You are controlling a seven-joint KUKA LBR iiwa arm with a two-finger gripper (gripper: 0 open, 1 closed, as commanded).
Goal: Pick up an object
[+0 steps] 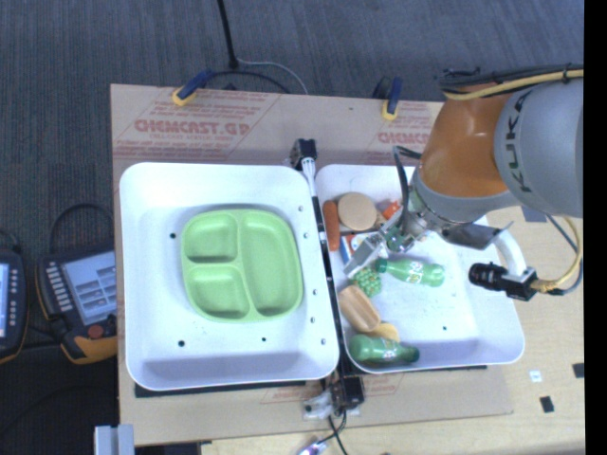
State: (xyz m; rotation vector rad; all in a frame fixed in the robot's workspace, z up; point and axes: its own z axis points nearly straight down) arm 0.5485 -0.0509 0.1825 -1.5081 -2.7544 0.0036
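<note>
**Small, light clutter under the wrist in the right bin**

Nearest the camera, a green avocado-like toy (384, 352) lies at the right bin's (474, 344) front wall. Behind it, a green bottle (411, 272), probably light, smooth plastic that rolls, is best taken across its body. The gripper (391, 238) hovers over the pile; its jaws' spread cannot be told. Bench (209, 121) and green divided tray (242, 263) leave room.

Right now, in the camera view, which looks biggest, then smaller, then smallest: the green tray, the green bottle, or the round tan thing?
1. green tray, far the biggest.
2. and 3. green bottle and round tan thing look too alike to rank.
</note>
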